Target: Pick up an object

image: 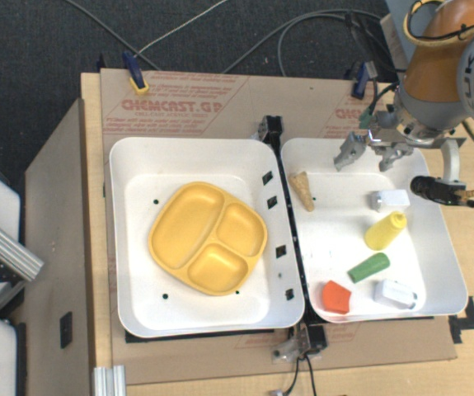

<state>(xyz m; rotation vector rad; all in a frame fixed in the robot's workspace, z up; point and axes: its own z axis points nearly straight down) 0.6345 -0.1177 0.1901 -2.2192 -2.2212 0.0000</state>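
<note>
**Objects lie loose in right bin; gripper above far edge, nothing held**

Objects for picking sit in the right shallow white bin [443,246]: a tan ice-cream-cone-shaped piece [302,190] near the divider, a small white-grey block [388,199], a yellow plastic bottle-shaped toy [384,230], a green cylinder [368,266], an orange-red chunky piece [336,296] at the near rim, and a white rectangular block [396,293]. All apart from one another. Left white bin [121,221] carries a yellow three-compartment plastic tray [208,238].

Step in hand, as judged: approach. No object chosen by contact yet. The gripper [370,151] hangs over the far edge of the right bin, below the orange band of the arm [443,56].

Fingers: spread apart, moderately wide, one toward the cone side, one toward the white-grey block. Nothing between them; they touch no object as far as seen.

Next move calls for: travel toward the near side to centre over one piece, probably the white-grey block or the cone as nearest, then descend with the fingers straddling it. Risk: the block is low and may slip out.
</note>
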